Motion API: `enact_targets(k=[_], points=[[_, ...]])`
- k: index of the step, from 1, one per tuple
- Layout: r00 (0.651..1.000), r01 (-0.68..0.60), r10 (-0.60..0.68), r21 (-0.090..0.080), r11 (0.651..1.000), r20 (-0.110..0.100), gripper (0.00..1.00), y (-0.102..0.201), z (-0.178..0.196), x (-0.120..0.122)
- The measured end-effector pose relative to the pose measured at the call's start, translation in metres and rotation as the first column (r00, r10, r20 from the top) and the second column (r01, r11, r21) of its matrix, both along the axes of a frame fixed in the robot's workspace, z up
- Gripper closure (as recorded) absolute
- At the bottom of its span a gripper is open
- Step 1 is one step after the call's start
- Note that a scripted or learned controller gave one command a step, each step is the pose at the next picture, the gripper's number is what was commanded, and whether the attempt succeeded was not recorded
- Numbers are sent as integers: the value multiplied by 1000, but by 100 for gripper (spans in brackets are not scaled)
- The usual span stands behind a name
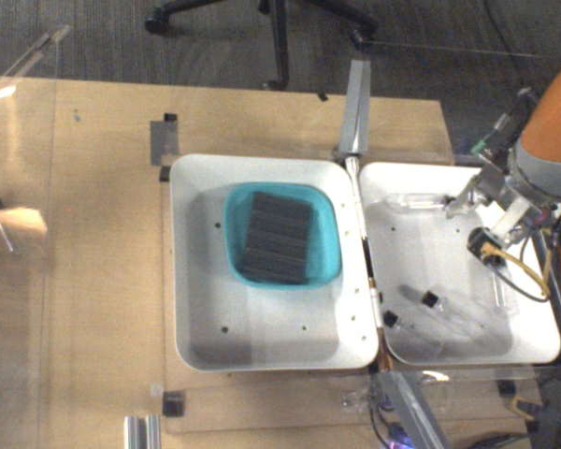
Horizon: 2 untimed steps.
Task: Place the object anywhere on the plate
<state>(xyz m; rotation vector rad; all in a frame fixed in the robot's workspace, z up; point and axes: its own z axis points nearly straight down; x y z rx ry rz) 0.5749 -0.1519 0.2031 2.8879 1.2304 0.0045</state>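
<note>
A dark grey ridged block (279,238) lies flat on the teal plate (328,241) in the left bin (196,279). It covers most of the plate's middle. My gripper (479,204) hangs over the far right part of the right bin (402,335), well away from the plate and the block. I see nothing held in it. The arm's orange band (553,124) is at the right edge of the view.
A small black piece (430,299) lies on the right bin's floor. Another small black bit (390,320) sits at the rim between the bins. A metal bar (355,110) rises behind the bins. An office chair base (276,12) stands on the floor beyond the bench.
</note>
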Motion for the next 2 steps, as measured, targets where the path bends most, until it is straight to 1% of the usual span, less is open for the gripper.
enact_targets(k=[1, 2], points=[[1000, 17, -17, 0, 1000, 0, 0, -23, 4, -22], [1000, 29, -29, 1, 1000, 0, 0, -41, -1, -72]])
